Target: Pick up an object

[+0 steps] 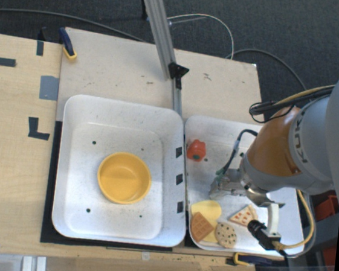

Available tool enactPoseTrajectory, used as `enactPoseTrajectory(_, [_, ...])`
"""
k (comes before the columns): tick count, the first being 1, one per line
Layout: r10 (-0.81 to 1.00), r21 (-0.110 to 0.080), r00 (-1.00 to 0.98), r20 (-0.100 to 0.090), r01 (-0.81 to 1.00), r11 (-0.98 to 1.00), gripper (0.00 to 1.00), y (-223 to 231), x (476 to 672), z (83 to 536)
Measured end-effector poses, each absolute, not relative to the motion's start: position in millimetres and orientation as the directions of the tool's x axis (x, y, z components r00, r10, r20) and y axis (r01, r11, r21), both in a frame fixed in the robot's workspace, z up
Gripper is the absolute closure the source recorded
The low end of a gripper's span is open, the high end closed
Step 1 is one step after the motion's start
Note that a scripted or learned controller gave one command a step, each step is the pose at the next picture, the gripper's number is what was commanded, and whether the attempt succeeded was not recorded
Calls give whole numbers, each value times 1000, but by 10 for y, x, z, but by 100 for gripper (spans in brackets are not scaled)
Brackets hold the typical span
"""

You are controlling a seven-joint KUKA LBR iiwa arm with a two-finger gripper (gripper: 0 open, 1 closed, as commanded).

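**Arm low over the right bin, toy food near the front edge**

The grey arm with the orange band reaches in from the right side of the frame and hangs over the right shallow white bin. Its gripper is in the middle of this bin, pointing down, just above the food pieces. Whether the gripper is open or closed, and whether it has hold of anything, I cannot tell, because the wrist hides that part.

In the right bin, a small red toy tomato with a green top lies near the upper left part, close to the wall between the bins and apart from the gripper. At the lower edge of the bin several flat pieces lie close together: a pale yellow cheese-like piece, a brown waffle-like square, a round cookie with dark spots, and a triangular pizza slice. The yellow piece is just below the gripper.

In the left white bin a yellow round plastic bowl stands upright near the centre.
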State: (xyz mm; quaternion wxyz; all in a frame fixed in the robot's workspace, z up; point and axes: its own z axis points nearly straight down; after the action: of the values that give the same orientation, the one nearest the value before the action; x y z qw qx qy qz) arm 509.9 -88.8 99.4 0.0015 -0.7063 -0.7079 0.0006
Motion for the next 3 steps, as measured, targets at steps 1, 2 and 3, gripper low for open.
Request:
enactPoseTrajectory(1, [1000,4,-1,-1,1000,1,100,-914,5108,1619])
enactPoseTrajectory(2, [1000,3,-2,0,1000,2,100,-825,5105,2083])
enactPoseTrajectory(3, [1000,5,-2,-1,1000,2,100,-801,5195,2670])
